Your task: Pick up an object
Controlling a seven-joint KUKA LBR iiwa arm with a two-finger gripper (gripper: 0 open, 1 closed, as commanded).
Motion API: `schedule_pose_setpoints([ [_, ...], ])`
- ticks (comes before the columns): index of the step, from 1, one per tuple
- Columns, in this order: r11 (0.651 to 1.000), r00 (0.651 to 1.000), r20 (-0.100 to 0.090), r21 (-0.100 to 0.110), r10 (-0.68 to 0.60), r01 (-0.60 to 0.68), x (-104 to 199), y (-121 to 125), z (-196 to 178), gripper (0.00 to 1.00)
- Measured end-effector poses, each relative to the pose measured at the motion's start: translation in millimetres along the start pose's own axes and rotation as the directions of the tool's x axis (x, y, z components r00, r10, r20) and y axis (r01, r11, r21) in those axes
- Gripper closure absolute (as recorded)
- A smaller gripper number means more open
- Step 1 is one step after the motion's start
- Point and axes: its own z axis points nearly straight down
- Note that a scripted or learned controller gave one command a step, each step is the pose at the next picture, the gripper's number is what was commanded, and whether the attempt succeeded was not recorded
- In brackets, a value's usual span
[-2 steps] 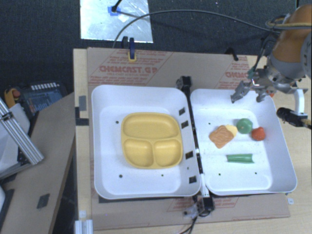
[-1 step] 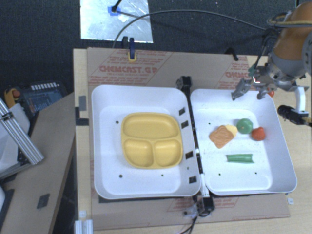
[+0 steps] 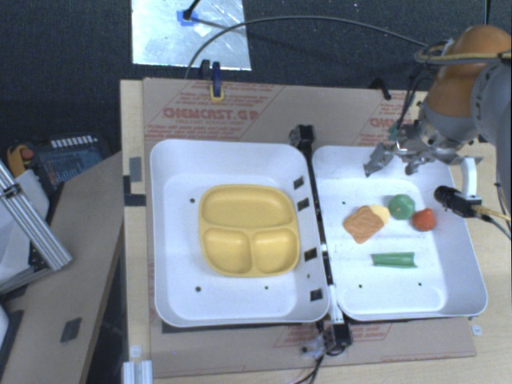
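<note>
Camera view: your gripper [image 3: 394, 160] hangs spread and empty over the right bin [image 3: 400, 298].
You haven't grabbed yet; next, drop onto the green ball [image 3: 402, 206] just below and squeeze.

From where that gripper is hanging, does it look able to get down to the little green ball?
Probably yes. The gripper hangs over the right bin's back part, and the green ball lies just below it in view, uncovered from above.
</note>
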Motion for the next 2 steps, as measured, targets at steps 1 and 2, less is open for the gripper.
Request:
schedule_pose_setpoints([
  [1,1.0,1.0,0.0,0.0,-0.001,0.001,4.4,8.9,47.2,0.0],
  [2,1.0,1.0,0.001,-0.002,-0.001,0.001,4.9,9.8,71.3,0.0],
])
